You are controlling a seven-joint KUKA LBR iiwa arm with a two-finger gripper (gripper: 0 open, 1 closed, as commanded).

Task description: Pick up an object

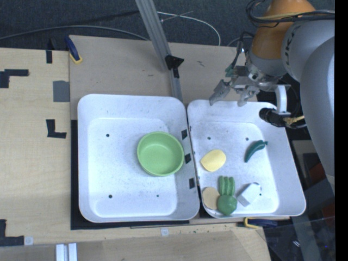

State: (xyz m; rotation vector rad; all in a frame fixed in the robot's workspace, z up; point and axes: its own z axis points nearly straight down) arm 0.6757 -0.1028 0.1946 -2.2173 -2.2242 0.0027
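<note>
My gripper (232, 95) hangs above the far rim of the right bin (272, 118), its two fingers spread apart with nothing between them. Below it in that bin lie a yellow lemon-shaped piece (212, 160), a dark green pepper (254, 149), a green leafy vegetable toy (227, 194), a tan round piece (209, 196) and a small grey-white block (249, 194). A green bowl (160, 153) sits in the left bin (103, 118).
A slanted metal pole (157, 31) rises behind the bins near the divider. Cables (190, 20) lie on the bench at the back. Black tape marks (51, 128) and a blue-yellow clamp (72, 50) are on the bench to the left.
</note>
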